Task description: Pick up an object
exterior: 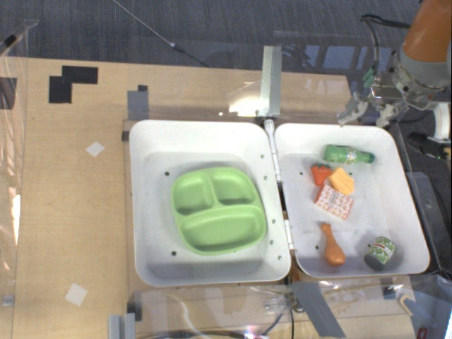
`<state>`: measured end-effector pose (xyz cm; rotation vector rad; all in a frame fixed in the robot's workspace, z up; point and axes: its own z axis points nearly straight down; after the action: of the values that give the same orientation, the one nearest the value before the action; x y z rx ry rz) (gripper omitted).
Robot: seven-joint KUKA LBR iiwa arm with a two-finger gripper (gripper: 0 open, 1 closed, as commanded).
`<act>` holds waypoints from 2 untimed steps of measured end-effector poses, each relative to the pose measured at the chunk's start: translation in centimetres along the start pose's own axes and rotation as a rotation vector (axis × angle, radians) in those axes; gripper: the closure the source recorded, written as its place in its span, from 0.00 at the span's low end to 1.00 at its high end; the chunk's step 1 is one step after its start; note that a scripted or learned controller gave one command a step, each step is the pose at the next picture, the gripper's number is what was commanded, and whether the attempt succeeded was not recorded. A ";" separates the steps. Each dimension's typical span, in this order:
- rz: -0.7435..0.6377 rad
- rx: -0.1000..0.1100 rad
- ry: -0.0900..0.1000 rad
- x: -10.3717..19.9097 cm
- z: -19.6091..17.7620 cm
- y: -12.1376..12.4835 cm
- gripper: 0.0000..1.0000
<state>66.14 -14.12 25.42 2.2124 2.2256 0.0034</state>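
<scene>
- The gripper hangs over the far rim of the right bin, fingers spread, nothing between them.
- Green bottle lies nearest that rim; cheese wedge, red-patterned packet, orange drumstick and small can spread toward the near edge.
- Left bin carries a green divided plate.

the arm is cut off by the top and right edges, so just its orange band and wrist show, and the gripper beneath it is too small and cluttered to tell how it stands. the red piece in the right bin is partly hidden under the orange block, and the print on the patterned packet and on the small can is too fine to read. the bench's left side sits behind a clear panel whose glare blurs the edge there.
</scene>
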 end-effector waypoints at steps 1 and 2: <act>-0.156 0.002 0.001 4.1 12.0 -9.8 0.00; 0.168 -0.006 0.001 4.7 16.6 -5.7 0.00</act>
<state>60.48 -9.43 8.82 2.3887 2.0298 0.0118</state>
